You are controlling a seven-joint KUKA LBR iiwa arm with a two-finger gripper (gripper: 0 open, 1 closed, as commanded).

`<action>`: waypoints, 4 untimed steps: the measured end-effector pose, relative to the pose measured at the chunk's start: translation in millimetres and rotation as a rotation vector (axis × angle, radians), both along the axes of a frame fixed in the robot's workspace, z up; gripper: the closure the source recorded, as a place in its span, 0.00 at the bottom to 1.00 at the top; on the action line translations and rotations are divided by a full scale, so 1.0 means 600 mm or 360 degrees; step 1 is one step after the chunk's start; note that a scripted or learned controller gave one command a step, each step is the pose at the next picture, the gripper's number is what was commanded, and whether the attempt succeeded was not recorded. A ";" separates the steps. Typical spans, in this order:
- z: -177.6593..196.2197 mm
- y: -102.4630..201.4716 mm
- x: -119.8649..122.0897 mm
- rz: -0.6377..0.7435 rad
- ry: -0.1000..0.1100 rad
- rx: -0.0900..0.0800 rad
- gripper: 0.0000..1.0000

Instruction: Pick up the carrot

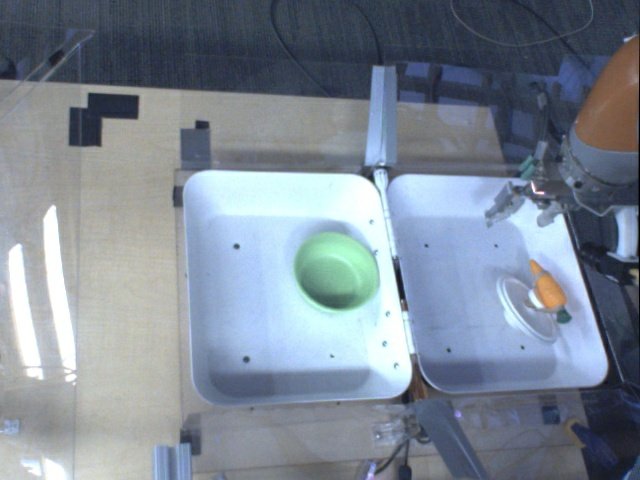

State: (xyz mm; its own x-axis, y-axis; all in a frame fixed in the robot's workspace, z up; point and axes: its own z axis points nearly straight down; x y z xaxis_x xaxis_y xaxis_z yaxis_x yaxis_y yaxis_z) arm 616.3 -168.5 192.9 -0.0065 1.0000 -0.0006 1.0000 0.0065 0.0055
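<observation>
Above carrot (547, 289) (right bin (455, 268)), gripper (520, 204) hovers.

You see a green bowl (337, 270) near the left bin's (225, 368) right edge; a clear dish (522, 310) lies by the right bin's (450, 358) right edge.

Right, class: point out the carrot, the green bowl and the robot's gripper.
carrot (547, 288), camera view, on its orange body
green bowl (337, 271), camera view, on its inner hollow
gripper (522, 208), camera view, midway between its fingertips

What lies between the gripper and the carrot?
Bare white floor of the right bin, in the camera view. The gripper hangs above the carrot, which rests on a clear dish.
</observation>
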 end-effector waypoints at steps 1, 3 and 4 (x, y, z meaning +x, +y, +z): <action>-0.161 -0.055 -0.036 0.0139 -0.0005 -0.0003 0.00; -0.138 -0.062 -0.116 0.0262 -0.0005 -0.0005 0.00; -0.118 -0.059 -0.193 0.0421 -0.0055 -0.0026 0.00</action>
